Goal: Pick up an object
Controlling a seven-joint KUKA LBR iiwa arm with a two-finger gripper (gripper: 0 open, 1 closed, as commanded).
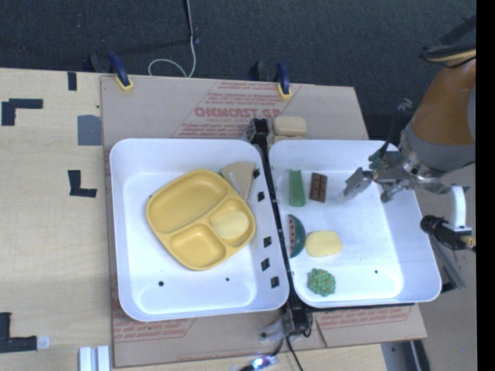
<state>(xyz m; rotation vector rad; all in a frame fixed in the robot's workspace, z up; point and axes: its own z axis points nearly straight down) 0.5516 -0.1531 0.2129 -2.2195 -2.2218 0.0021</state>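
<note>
Objects in right bin (387,230): five.

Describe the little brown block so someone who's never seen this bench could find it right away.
Look in the right-hand white bin, at its far end near the divider. A green stick lies there, and the brown block sits just to its right. It is the one dark, chocolate-coloured piece, unlike the yellow lump and green broccoli nearer the camera.

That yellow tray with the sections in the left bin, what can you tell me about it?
The yellow divided plate looks like smooth moulded plastic, with one large compartment and two smaller ones, all with rounded corners. It lies flat, right side up and turned at an angle, on the floor of the left white bin. A pale wedge-shaped item sits at its upper right edge.
</note>
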